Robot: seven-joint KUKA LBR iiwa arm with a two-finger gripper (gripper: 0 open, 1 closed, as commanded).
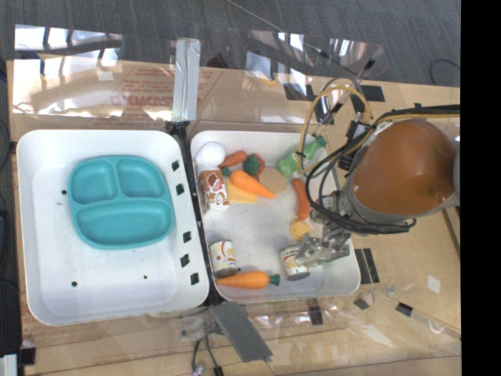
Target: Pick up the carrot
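reaches in from the right: grey arm with an orange-brown dome, hanging its two-finger gripper low over the near right part of the right-hand shallow white bin. cannot tell whether the gripper is parted or closed; blurred and partly masked by cables. shows nothing orange caught in it, so reads as pick not yet made: approach perhaps under way, grasp and lift both left to do.

holds, in the left-hand shallow white bin, a teal three-compartment plastic tray with nothing visible in its sections.

holds, in the right-hand bin, all the clutter. lies along the near wall, well left of the gripper: a long orange toy carrot with a green stem. lies near the far middle, slanted: a second orange carrot with a green top, resting over a yellow wedge and just beside a tan flat slice. stands lengthwise just far of the gripper: a slim reddish-orange carrot-like piece. seems the closest candidate, though cannot tell which one the program means.

also there: a white round ball in the far left corner, two brown-labelled small cans along the left wall, a third small can just beside the gripper, green toy pieces far right.
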